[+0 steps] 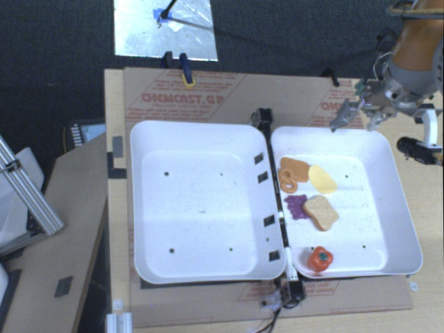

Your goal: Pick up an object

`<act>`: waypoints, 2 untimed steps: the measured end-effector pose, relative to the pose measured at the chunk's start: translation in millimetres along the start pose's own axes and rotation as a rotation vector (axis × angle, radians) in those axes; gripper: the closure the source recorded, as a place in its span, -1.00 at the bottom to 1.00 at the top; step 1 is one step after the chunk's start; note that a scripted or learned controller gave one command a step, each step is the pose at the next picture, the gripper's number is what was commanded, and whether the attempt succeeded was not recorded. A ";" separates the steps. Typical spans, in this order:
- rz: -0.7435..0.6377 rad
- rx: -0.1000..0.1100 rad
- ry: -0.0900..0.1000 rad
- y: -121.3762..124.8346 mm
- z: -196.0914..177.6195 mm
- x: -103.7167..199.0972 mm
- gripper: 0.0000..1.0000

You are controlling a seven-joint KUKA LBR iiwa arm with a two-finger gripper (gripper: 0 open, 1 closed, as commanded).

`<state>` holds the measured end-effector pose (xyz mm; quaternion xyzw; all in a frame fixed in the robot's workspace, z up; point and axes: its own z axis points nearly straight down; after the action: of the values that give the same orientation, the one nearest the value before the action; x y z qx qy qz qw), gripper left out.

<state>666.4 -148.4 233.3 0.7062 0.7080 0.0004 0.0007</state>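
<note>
Two shallow white plastic bins are seen side by side on the desk (173, 89), w/ a brown printed cardboard sheet beneath. The left bin (201, 200) and right bin (399, 207) are separated by a black hinged strip (272, 193). Five toy food items are counted in the right bin, clustered nr its left half: 1 flat orange-brown piece (295, 167), 1 small orange ring (287, 182) touching it, 1 pale yellow oval piece (322, 179) just beside, 1 purple grape-like cluster (297, 206), 1 tan bread-slice shape (321, 212) touching the cluster, & 1 red-orange tomato-like item (320, 259) apart nr the front wall, so 6 in all. The grey two-finger tool (355, 116) is held over the bin's far rim, well apart from the items; its fingers are spread, nothing between them. A foil-like sheet (165, 19) lies beyond the desk.
</note>
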 end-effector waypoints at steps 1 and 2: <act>-0.003 -0.004 -0.001 1.0 -11.6 0.1 1.00; -0.007 -0.010 0.000 4.1 -105.7 53.4 1.00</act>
<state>670.1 -94.9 338.9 0.7038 0.7104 0.0040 0.0040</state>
